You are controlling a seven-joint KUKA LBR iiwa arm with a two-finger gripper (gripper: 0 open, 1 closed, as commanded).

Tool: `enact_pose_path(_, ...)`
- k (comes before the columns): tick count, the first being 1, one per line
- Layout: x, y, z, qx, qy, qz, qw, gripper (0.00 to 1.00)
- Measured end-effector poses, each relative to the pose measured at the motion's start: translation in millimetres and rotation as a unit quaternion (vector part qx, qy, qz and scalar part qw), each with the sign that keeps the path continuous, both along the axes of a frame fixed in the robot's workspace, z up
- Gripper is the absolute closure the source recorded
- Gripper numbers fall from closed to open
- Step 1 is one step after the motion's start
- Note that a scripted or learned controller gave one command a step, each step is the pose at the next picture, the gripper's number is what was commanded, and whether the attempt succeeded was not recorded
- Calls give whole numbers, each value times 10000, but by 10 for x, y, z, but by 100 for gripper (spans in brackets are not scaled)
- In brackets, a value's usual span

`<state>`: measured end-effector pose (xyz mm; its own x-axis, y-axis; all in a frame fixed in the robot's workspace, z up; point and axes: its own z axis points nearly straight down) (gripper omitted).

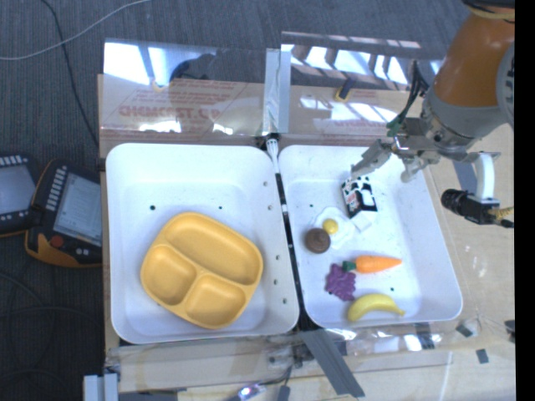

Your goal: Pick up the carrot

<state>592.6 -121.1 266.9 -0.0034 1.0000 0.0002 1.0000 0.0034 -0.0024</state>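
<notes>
Nearest me, the banana [374, 307] is lying just below the carrot [376, 264] in the right bin [447, 295]. Jaws [360, 195] are hovering far of it, gripping nothing, spread unclear; they'd best descend straddling its middle.

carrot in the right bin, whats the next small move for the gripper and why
Probably shift the two-finger gripper toward the camera view's bottom until it is over the orange carrot with green leaves. The gripper sits above a black-and-white carton near the middle of the right white bin, while the carrot lies apart, between purple grapes and a yellow banana.
</notes>
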Motion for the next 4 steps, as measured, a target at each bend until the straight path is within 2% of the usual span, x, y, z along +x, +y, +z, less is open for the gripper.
enact_pose_path(1,-463,71,-1665,6,-2,314,9995,0)
enact_pose_path(2,-947,-645,-1755,-29,-84,185,9998,0)
enact_pose_path(3,-998,-828,-1751,30,-101,35,9999,0)
enact_pose_path(4,-960,-769,-1751,9,-121,-683,9976,0)
